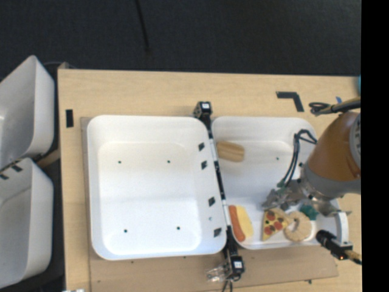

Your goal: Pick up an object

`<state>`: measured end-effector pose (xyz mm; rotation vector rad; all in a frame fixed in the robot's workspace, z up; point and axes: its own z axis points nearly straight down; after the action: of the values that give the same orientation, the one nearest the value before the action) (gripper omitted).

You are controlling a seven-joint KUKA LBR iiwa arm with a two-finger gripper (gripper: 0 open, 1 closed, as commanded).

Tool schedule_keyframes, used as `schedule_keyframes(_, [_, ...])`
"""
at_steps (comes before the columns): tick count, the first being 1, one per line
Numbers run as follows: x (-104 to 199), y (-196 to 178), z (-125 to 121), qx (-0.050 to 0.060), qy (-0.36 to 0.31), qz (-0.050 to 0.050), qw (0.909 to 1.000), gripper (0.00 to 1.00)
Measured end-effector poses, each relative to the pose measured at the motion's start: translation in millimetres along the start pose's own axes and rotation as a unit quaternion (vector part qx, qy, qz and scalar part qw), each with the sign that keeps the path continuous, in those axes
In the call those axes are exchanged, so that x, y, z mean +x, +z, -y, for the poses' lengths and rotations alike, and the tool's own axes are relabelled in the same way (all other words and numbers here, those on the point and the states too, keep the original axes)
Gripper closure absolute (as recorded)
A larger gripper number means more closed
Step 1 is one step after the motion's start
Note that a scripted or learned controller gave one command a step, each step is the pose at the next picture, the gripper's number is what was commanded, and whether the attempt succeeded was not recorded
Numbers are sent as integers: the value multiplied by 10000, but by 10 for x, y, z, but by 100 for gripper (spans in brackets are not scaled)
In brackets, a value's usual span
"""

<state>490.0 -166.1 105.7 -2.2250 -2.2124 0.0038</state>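
Arm: the grey arm with its orange band [337,148] reaches in from the right and hangs over the near right corner of the right bin [255,126].
Gripper: the gripper [284,201] is low over the bin floor, just above the pizza slice; whether it is apart or together cannot be told from this slanted view, and nothing can be seen held in it.
Task objects: four toys lie in the right bin. A pizza slice [272,222] and a round bagel-like piece [298,229] sit side by side at the near wall, a hot dog [240,222] lies near the bin's near left corner beside the divider, and a tan block [230,151] lies well apart toward the far side.
Left bin: the left bin [97,163] sits on the desk [73,96] beside the right one.
Likely target: judging by where the gripper hangs, the pizza slice or the round piece.
Risk, crowding: the pizza slice and the round piece look to be touching or nearly so, which could make a descent nudge one against the other instead of closing around either.
Risk, flatness: both lie flat and thin on the floor, so a closing grip may slide over the top and come up with nothing.
Risk, wall: the near wall is just beside them, so a pushed toy could jam there.
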Motion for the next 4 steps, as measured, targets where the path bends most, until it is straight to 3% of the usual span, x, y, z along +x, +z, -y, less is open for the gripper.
schedule_keyframes(1, [594, -873, -608, -57, -77, 4, 10000, 100])
schedule_keyframes(2, [717, -329, -1156, 2, -51, 10, 10000, 100])
schedule_keyframes(3, [700, -359, -1138, 5, -45, 15, 10000, 0])
schedule_keyframes(4, [772, -970, -1866, -57, -54, 14, 10000, 0])
